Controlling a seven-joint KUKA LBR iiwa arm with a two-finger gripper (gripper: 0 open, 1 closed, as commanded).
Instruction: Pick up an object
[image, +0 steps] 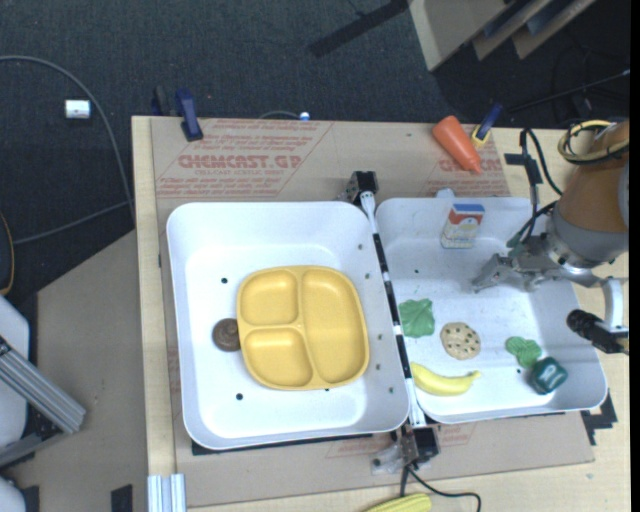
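Far to the left of the gripper, the left bin holds a yellow divided tray with a small brown round item touching its left edge. In the right bin, below and left of the gripper, lie a green leafy piece, a cookie and a banana; a small carton stands above and left of it; a green broccoli piece beside a dark green cup lies below it. Both bins rest on a cardboard-covered bench over dark carpet; an orange object lies on the cardboard above the gripper. The gripper's fingers are spread apart over bare bin floor, gripping nothing, with no object touching them.
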